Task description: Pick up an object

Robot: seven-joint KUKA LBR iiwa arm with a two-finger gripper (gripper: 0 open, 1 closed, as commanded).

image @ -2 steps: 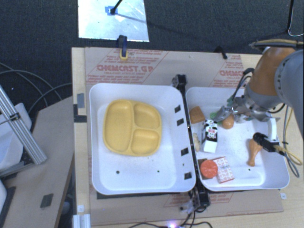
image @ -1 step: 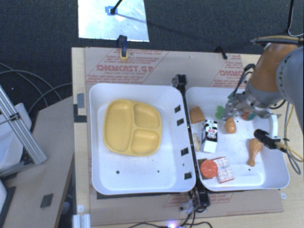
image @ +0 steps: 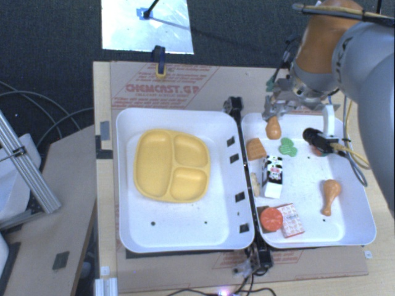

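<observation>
The left bin point(image: 126, 184) holds a yellow divided plate point(image: 171, 165), lying flat near its middle. It is well apart from the arm, so it probably has no part in this try.

Across the ridge where the bins meet, the right bin point(image: 308, 233) carries all the small items. A brown bread-like piece point(image: 255, 148) lies close to the bin's left wall. A red tomato point(image: 270, 219) sits far down by the near edge, and a cow-patterned carton point(image: 273, 172) lies between those two.

Up at the far end is the orange piece point(image: 273, 128), the likely target. It is directly under the gripper point(image: 274, 111), which points down at it from the arm reaching in from the right. Whether the piece rests on the bin floor or hangs from the tool cannot be told. The jaws are hidden by the wrist (and by the slant of the view), so it cannot be told whether they are wide or closed.

The brown piece on one side and a green clover-shaped toy point(image: 287, 146) on the other lie near the orange piece and could be nudged. Further right, a red-patterned packet point(image: 292, 220) touches the tomato, and a drumstick point(image: 330, 196) lies alone, clear of everything.
</observation>
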